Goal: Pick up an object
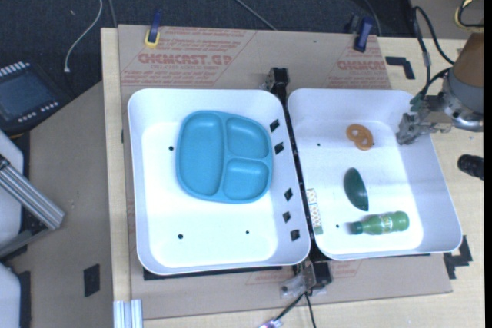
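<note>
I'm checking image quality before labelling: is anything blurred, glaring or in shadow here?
Camera view: the gripper looks soft and hard to read; the right bin is bright but keeps detail; the green bottle and the dark green object cast only faint shadows.

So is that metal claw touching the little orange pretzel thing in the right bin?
Apart. The camera view shows the gripper at the right bin's far right rim, with bare white floor between it and the pretzel.

Arm (pixel 470 81): grey rounded wrist, tan-orange band above it. Gripper (pixel 407 130): small, grey metal, boxy; black cables trailing nearby.
</note>
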`<state>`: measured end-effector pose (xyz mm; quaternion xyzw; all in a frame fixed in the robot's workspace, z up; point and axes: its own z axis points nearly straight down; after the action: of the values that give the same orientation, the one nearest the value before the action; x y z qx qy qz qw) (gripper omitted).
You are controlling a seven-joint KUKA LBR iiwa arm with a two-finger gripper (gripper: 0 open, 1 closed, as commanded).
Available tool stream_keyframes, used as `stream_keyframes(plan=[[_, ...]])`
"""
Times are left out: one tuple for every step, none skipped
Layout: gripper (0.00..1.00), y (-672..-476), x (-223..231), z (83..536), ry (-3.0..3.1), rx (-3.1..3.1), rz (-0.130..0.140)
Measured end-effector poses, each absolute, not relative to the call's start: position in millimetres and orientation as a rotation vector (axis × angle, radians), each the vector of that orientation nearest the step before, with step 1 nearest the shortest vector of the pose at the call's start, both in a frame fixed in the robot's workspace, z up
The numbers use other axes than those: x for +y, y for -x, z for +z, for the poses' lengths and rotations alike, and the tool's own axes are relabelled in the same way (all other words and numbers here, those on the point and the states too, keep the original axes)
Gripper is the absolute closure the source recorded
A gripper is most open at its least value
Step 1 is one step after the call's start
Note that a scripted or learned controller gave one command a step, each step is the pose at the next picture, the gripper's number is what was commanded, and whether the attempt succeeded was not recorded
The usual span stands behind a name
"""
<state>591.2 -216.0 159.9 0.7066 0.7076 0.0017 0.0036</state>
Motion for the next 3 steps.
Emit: stream_keyframes(plan=[[1.0, -583.2, -221.1, 215.0, -2.217, 2.217, 0.004], [1.0, -584.1, -221.4, 233.1, -2.218, 2.22, 0.003], [1.0, -584.3, -161.6, 225.3, -2.217, 2.231, 0.002]])
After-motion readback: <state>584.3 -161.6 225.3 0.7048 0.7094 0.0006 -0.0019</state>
